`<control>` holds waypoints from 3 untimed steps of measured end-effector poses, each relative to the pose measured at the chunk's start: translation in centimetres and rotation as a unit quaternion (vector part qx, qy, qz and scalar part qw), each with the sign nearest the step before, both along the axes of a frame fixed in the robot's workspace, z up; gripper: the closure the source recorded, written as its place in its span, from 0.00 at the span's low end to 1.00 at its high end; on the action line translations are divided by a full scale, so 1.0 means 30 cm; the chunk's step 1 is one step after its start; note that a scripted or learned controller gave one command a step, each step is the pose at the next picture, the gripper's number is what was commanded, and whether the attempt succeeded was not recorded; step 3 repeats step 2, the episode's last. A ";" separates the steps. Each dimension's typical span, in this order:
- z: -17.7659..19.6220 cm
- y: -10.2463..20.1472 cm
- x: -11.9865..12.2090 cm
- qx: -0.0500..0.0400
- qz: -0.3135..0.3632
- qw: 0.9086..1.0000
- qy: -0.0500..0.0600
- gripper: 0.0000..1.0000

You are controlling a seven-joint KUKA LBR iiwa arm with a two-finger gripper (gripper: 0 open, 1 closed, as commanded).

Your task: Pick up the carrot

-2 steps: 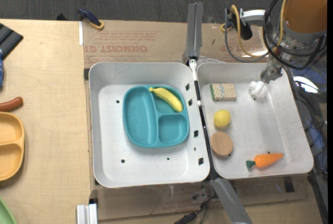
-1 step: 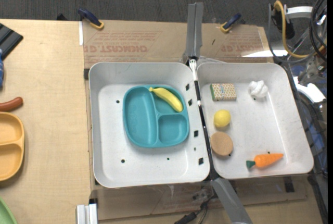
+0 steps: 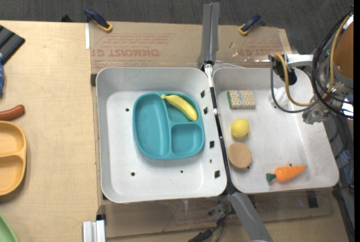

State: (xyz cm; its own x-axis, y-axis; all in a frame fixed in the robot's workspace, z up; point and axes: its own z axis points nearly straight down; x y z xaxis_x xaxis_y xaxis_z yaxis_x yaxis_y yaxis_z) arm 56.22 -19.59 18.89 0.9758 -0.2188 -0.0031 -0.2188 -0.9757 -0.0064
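Observation:
The orange carrot lies flat in the front right corner of the right bin, its green top pointing left. My arm, with its orange band, reaches in at the right edge above that bin's far right side. The grey gripper end hangs near the bin's right wall, up and to the right of the carrot and well apart from it. Nothing is seen held.
The right bin also holds a yellow lemon, a tan round disc and a speckled block. In the left bin, a banana lies on a teal divided plate. Cables loop over the right bin's back.

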 end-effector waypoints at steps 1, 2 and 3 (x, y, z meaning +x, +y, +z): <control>0.406 -0.084 -0.143 0.001 0.010 1.000 -0.003 1.00; 0.060 0.077 -0.134 0.000 0.007 1.000 0.001 1.00; 0.060 0.077 -0.134 0.000 0.007 1.000 0.001 1.00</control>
